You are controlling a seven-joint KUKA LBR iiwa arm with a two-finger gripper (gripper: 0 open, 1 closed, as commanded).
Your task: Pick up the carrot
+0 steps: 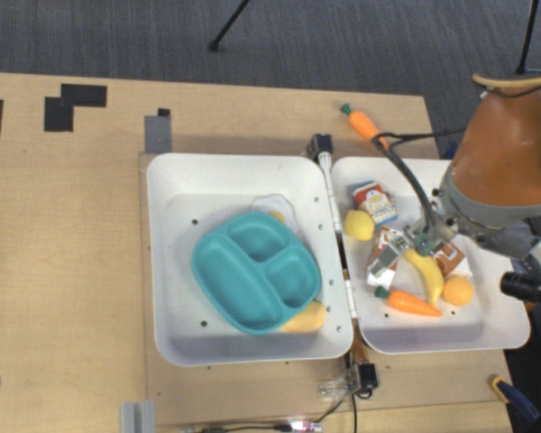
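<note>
Carrot (413, 305) lies flat near right bin's (487, 336) front wall, beside banana (426, 273) and orange (458, 290). Gripper (421, 239) hangs above the banana, apart from carrot; grip state unreadable. Teal tray (255, 271) in left bin (171, 269).

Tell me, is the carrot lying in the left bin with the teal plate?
No, the carrot lies in the right bin, near its front edge beside the banana.
</note>
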